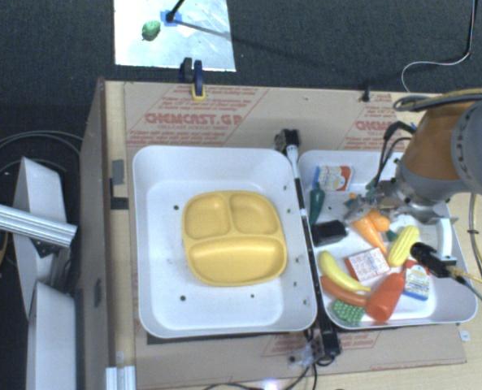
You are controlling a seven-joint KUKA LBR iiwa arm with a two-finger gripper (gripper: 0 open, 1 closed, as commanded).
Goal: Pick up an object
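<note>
The arm reaches in from the right over the right bin point(466, 303), its gripper point(376, 205) low among a pile of toy food; whether it is spread or pressed together I cannot tell, since the wrist hides that end. Just beside it lies an orange carrot point(371, 228), with a yellow corn cob point(401, 244) to its right, a banana point(340, 270) nearer the front, a red bottle point(385, 295) and a small red and white packet point(367, 263) between them. The carrot is the nearest likely pick. It looks like hollow plastic, so probably light, stiff and rather slippery, and its taper would let it squirt out of a pinch near the tip; taking it across the thick middle seems safest. Its neighbours lie touching or nearly so, leaving little room. The left bin point(155, 218) carries a yellow divided plate point(233, 236).
</note>
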